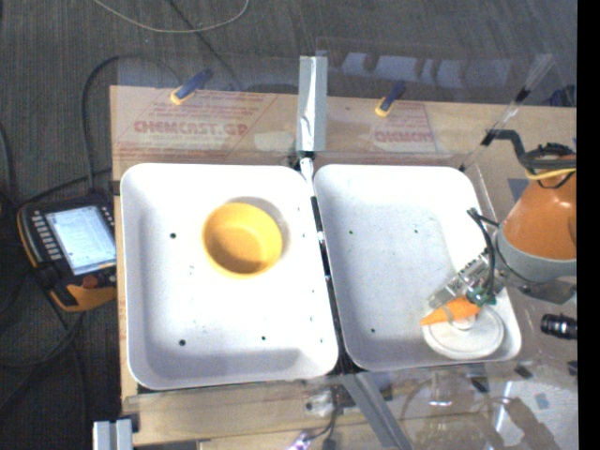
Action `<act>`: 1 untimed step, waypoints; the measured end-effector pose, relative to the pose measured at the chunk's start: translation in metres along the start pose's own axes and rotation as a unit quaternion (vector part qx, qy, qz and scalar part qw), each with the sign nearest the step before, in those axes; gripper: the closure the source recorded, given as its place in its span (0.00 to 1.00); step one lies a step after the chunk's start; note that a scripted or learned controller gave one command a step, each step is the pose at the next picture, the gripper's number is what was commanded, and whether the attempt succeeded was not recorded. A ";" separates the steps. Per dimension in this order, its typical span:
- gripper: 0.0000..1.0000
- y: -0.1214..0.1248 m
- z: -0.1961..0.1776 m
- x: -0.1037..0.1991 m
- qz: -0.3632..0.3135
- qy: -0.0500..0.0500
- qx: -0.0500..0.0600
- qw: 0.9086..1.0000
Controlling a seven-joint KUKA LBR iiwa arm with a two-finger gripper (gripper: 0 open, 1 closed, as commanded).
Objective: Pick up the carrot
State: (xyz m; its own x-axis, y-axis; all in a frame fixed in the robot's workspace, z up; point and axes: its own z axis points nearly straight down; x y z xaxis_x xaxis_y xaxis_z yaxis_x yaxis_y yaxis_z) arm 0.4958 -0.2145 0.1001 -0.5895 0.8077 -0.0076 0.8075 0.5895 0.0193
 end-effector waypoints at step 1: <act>1.00 0.066 -0.103 0.106 0.009 0.005 0.011 1.000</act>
State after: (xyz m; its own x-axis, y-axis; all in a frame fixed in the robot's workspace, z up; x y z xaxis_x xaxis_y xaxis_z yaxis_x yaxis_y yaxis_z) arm 0.4846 -0.0903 0.2032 -0.5748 0.8183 0.0029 0.8183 0.5748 -0.0028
